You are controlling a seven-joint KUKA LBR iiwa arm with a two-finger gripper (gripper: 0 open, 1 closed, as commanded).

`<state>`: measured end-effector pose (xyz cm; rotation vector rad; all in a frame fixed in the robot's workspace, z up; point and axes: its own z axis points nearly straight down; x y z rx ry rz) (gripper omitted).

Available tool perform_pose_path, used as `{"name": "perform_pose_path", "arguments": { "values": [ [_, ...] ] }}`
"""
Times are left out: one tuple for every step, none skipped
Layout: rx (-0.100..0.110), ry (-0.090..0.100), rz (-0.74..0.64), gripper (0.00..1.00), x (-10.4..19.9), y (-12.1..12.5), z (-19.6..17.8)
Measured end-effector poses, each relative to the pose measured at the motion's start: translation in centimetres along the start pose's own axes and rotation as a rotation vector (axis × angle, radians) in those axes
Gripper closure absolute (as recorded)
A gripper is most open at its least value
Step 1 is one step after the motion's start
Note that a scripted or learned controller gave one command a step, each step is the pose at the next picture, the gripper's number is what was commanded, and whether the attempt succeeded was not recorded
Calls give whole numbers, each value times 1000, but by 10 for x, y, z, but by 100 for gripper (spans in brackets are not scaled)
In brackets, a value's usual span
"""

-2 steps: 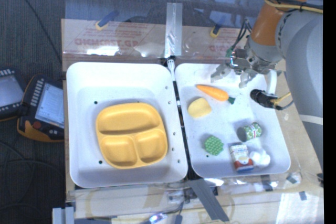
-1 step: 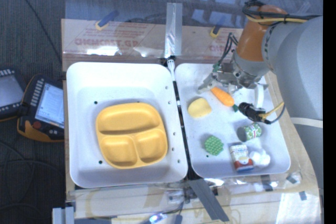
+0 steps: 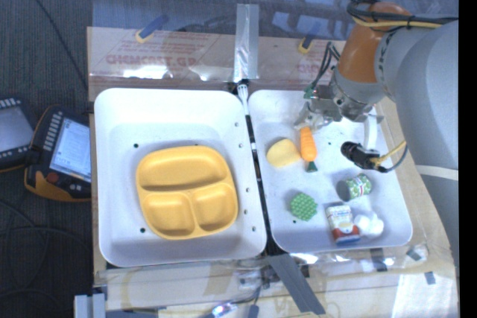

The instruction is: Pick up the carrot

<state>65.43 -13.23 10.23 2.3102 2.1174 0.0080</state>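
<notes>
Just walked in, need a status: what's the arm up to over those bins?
The KUKA arm reaches in from the right, its gripper poised over the back of the right bin, just above the carrot. The carrot lies on the bin floor beside a yellow lemon-like piece, not yet lifted. A green round piece, a small can and a carton sit nearer the front. The left bin holds a yellow divided tray.

Reaches in from the right, grey arm (image 3: 425,78) bent downward. Orange band above the wrist, gripper (image 3: 322,109) low, pointing left and down.
</notes>
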Motion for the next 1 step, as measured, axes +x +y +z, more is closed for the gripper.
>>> {"name": "perform_pose_path", "arguments": {
  "values": [
    [10,-1,-195,100,41,2,-95]
  ]
}}
